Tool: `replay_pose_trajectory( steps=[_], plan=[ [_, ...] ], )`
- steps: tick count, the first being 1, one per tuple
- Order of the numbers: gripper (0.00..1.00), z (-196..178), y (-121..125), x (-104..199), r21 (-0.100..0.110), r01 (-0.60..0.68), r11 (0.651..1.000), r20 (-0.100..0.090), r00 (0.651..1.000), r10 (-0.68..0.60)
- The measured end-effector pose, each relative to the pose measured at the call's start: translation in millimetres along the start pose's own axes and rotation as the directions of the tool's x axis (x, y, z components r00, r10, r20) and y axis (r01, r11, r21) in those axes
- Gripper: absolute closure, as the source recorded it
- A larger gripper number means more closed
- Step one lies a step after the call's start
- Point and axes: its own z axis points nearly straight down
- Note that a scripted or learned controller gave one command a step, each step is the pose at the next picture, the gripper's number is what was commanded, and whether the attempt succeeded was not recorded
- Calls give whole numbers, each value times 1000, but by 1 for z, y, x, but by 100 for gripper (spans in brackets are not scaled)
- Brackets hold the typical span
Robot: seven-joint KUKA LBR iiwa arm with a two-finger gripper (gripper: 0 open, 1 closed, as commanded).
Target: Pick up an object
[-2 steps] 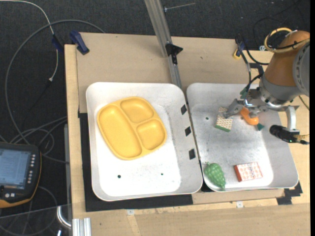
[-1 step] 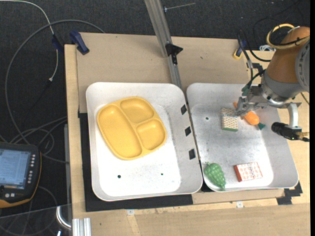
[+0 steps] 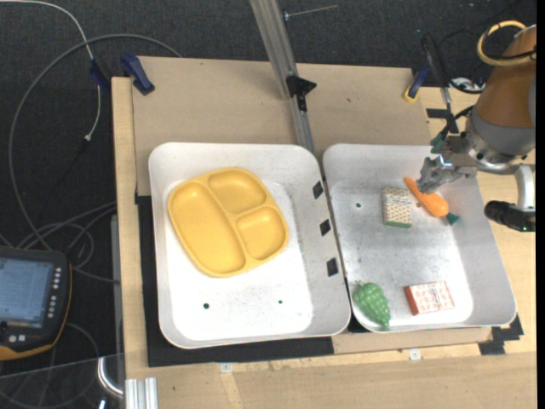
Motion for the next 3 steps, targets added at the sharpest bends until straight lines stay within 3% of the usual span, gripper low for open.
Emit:
replay_pose_trajectory(
  steps=[2, 3],
  plan=[
    [100, -101, 9, -2, -3, 1, 1000, 1, 1000, -1],
    [100, -89, 7, 47, 8, 4, 1000, -4, 1000, -4]
  ],
)
